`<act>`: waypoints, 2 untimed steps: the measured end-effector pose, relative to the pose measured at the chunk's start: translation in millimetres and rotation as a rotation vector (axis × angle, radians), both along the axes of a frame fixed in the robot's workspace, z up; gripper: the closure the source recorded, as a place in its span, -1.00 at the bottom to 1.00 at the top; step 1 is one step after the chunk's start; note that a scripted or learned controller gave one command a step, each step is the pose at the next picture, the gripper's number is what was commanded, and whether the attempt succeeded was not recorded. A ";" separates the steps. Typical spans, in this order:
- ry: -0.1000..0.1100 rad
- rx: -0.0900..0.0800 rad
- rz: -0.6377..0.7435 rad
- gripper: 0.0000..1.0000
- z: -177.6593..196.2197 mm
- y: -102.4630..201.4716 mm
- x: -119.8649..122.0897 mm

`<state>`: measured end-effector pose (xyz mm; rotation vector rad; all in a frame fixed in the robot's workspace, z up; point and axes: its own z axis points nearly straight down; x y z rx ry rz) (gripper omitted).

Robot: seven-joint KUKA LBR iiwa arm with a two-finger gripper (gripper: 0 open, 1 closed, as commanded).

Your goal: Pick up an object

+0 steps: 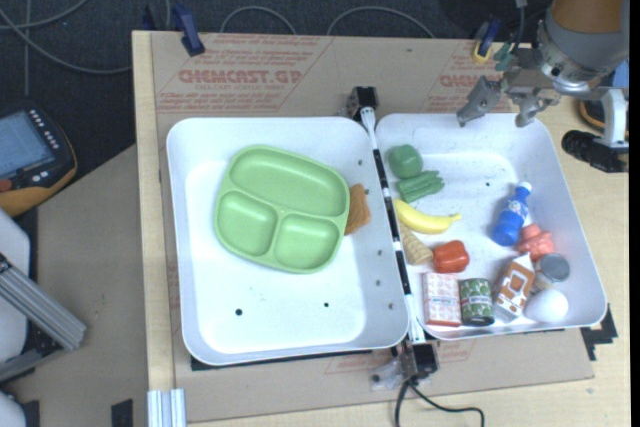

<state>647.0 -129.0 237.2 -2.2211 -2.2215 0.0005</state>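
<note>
My gripper [497,109] hovers over the far edge of the right bin [560,155], its two fingers spread apart with nothing between them. Below it in that bin lie a green pepper [405,160], green beans [421,185], a banana [426,218], a blue bottle [512,214], a red tomato [451,256], a small can [477,300] and a white egg [547,305]. None of these touches the gripper.
The left bin [200,295] holds a green divided plate [282,208] with an orange-brown piece [358,208] at its right rim. A black clip [362,100] sits where the bins meet at the back. Cartons [440,299] crowd the right bin's near corner.
</note>
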 end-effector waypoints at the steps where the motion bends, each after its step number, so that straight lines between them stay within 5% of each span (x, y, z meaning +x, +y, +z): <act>1: 0.003 0.000 -0.001 -1.00 -83.3 -58.6 -14.9; 2: -0.014 -0.004 0.002 -1.00 -146.3 -78.9 -38.1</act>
